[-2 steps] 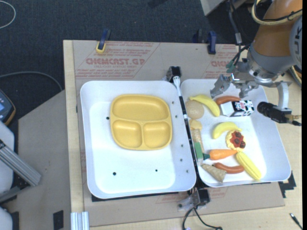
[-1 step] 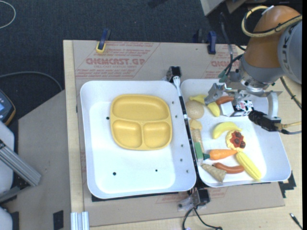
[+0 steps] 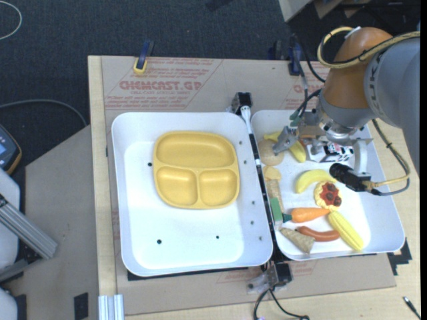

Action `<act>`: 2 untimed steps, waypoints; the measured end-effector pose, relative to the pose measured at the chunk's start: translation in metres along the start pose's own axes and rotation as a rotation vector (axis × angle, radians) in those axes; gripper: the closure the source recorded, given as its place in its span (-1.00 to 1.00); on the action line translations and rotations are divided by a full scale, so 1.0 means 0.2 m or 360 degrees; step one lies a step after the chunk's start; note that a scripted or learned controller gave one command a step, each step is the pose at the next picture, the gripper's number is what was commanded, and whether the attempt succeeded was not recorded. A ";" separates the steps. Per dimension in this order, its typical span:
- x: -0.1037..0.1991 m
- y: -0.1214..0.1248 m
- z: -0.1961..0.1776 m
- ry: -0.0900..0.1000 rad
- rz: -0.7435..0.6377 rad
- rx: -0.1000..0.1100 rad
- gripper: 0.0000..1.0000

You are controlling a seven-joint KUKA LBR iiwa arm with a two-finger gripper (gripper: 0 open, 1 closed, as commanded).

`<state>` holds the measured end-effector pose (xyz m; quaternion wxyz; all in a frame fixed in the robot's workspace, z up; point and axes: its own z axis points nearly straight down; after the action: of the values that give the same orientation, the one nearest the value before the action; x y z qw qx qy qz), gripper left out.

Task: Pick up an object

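The right bin (image 3: 393, 227) holds several toy foods: a banana (image 3: 311, 179), a pizza slice (image 3: 328, 194), a carrot (image 3: 308, 214), a sausage (image 3: 319, 233), a corn cob (image 3: 347, 229), a bread wedge (image 3: 297, 240) and a round beige biscuit (image 3: 270, 154). My gripper (image 3: 293, 139) hangs low over the far left part of this bin. It sits just above a small yellow piece (image 3: 297, 154), beside the biscuit. Nothing is seen held in it.
The left bin (image 3: 133, 199) holds a yellow three-compartment plate (image 3: 197, 169). A green stick (image 3: 276, 210) and a beige cracker (image 3: 272, 174) lie along the right bin's left wall. A black cable end (image 3: 347, 177) trails from the wrist over the banana.
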<state>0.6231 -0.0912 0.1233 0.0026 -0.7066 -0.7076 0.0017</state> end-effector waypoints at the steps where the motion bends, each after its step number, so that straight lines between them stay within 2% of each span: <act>1: 0.01 0.02 0.17 0.0005 0.0002 -0.0016 -1.00; 2: 0.00 0.02 0.10 -0.0001 0.0002 -0.0025 1.00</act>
<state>0.6275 -0.0907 0.1025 -0.0032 -0.7070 -0.7072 -0.0036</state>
